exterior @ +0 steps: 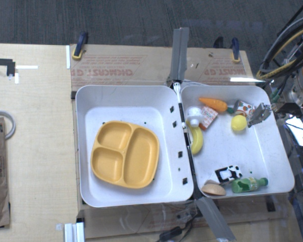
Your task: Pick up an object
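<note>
On the worktop (35,135), the left bin (83,150) holds a yellow divided plate (125,154), which I leave alone. My business is in the right bin (272,150), and I am at the approach step, nothing picked yet. Just inside its left wall a banana (196,139) lies below a small white cup (193,116) and a red-and-white packet (208,117), with a carrot (213,104) at about twelve o'clock of the packet. At six o'clock in the bin sit a tan shell-shaped piece (213,188), a black-and-white toy (228,173) and a green bottle (249,184) lying on its side. The lemon (238,123) is the nearest candidate: it lies at about nine o'clock of my hand (259,114), just beside it, with a small colourful box (244,107) close above. My hand hangs at the bin's upper right with nothing in it; how far it stands open I cannot tell. Next, I judge, I must shift toward nine o'clock, centre over the lemon and descend, avoiding the box.
</note>
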Controlling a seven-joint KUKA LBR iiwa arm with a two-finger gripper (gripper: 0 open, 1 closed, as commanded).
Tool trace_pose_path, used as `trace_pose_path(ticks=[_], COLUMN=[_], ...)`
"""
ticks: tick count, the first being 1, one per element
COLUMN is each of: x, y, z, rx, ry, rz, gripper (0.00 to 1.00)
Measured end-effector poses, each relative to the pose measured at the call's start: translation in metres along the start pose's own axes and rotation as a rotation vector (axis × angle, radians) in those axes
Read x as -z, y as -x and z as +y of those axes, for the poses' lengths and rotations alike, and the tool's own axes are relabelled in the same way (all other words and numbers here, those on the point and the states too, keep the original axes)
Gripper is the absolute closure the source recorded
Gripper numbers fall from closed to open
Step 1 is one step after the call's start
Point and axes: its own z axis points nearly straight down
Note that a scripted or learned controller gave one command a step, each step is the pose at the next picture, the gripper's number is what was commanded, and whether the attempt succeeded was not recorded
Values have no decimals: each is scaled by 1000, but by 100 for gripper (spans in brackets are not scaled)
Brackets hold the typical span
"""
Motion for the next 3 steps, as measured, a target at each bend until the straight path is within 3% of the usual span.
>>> trace_pose_path(ticks=[1,2,3], x=[52,60,150], y=[45,46,61], z=[-31,-30,41], rx=[112,113,196], ry=[2,0,2], rz=[-2,-2,-3], gripper=[0,100,100])
